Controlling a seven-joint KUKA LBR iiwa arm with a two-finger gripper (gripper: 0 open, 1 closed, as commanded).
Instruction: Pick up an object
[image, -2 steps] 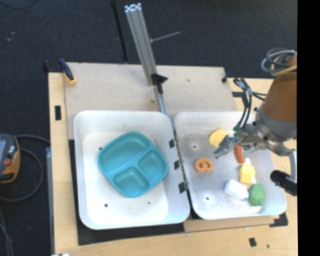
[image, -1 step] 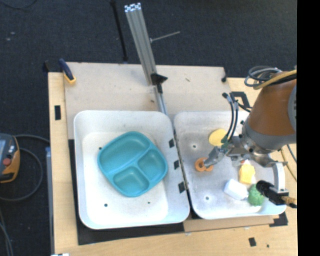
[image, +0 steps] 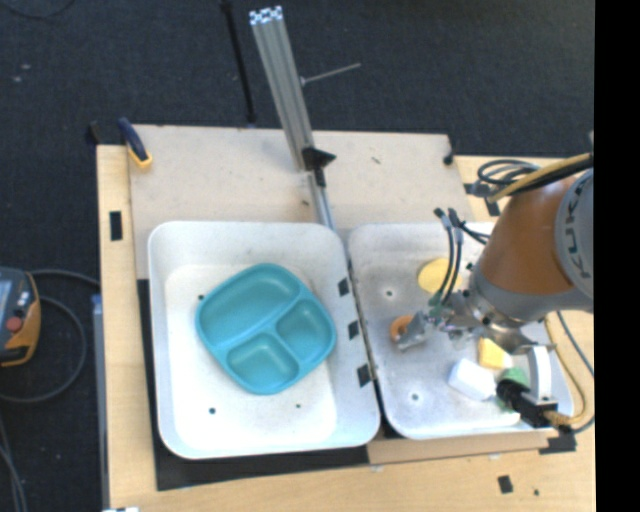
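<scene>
- Reaching down into the right bin (image: 400, 400), with the gripper (image: 412, 333) low over a small orange object (image: 401, 325) near the bin's middle.
- Cannot tell how far open the claw is, nor whether anything sits between its tips; too small and blurred at that spot.
- Risking a miss: orange piece small and lying just beside the tips, so likely to be nudged aside instead of caught if the close lands off-centre.
- Risking a scrape or jam on the bin floor if the descent runs too deep.
- Risking a clip by the wrist or its cables on neighbours close under the arm: yellow block (image: 493, 352), white block (image: 470, 378), green piece (image: 512, 378), and a yellow round object (image: 434, 273) partly behind the arm.
- Holding one thing in the left bin (image: 170, 250): a teal divided plate (image: 265, 327), three compartments, lying flat near the centre, well apart from the gripper.
- Holding all the small objects in the right bin, clustered toward its right half.
</scene>
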